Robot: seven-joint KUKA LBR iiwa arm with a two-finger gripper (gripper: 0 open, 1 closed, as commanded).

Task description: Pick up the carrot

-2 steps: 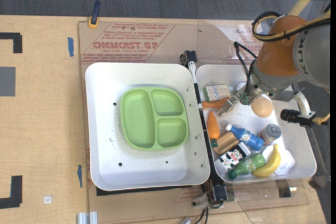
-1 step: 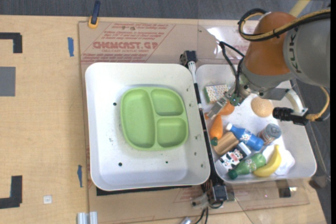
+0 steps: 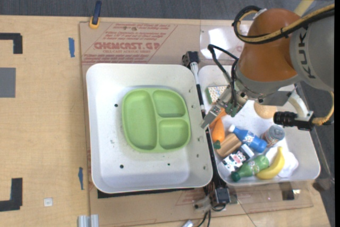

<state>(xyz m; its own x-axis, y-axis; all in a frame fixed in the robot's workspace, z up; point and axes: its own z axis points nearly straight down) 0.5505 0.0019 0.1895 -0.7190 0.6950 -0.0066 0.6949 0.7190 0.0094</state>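
Two white bins sit side by side on the bench [image 3: 42, 130]; the left bin [image 3: 106, 167] carries a green divided plate [image 3: 156, 119]. Over the right bin [image 3: 311, 159] the arm [image 3: 276, 56] blocks much of the clutter beneath. Down at the bin's left wall, the pincer [image 3: 217, 112] hangs right above the carrot [image 3: 217, 130], touching or nearly so. Fingers apart or together? Cannot tell from here. Banana [image 3: 273, 166] and green bottle [image 3: 251, 167] lie near the front edge.

Two bins [image 3: 101, 114], one plate [image 3: 156, 119], one carrot [image 3: 217, 131], one banana [image 3: 273, 165].
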